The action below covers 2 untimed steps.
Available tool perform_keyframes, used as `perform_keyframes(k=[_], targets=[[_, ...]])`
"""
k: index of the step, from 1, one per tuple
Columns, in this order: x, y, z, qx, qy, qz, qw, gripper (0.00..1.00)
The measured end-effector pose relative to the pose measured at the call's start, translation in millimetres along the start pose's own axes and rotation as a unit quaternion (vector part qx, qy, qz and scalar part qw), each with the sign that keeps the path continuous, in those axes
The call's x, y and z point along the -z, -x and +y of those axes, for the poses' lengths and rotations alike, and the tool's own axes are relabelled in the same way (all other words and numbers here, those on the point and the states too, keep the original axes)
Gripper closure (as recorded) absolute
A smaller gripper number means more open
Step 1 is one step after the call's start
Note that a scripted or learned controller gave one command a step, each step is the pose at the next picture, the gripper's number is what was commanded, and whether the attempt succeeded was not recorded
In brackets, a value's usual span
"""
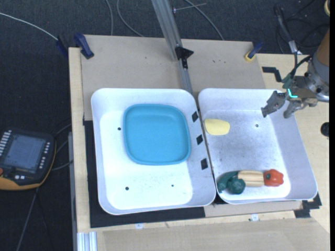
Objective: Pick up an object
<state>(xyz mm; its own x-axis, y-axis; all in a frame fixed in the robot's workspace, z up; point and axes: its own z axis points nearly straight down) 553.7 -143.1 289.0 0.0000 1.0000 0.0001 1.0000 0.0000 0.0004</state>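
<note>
The pincer [279, 106] hangs open and empty over the right bin [303, 156]; the yellow lump [216, 127] looks light, maybe soft, best pinched across its middle.

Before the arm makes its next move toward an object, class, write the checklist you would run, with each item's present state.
1. Gripper carries nothing: ok, fingers spread with nothing between them.
2. Gripper is over the right bin: ok, near its upper right corner.
3. Targets in that bin: ok, yellow piece, green piece, tan piece, red piece.
4. Yellow piece stands alone: ok.
5. Lower row spaced for fingers: not ok, pieces touch.
6. Gripper height above the bin floor: cannot tell.
</note>
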Motion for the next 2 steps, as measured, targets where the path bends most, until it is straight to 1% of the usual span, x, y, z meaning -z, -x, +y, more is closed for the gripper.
perform_keyframes(k=[1,2], targets=[[0.0,0.0,0.0,0.0,0.0,0.0,1.0,0.0],[-59.6,2.5,-7.2,0.0,-0.002,0.0,1.0,0.0]])
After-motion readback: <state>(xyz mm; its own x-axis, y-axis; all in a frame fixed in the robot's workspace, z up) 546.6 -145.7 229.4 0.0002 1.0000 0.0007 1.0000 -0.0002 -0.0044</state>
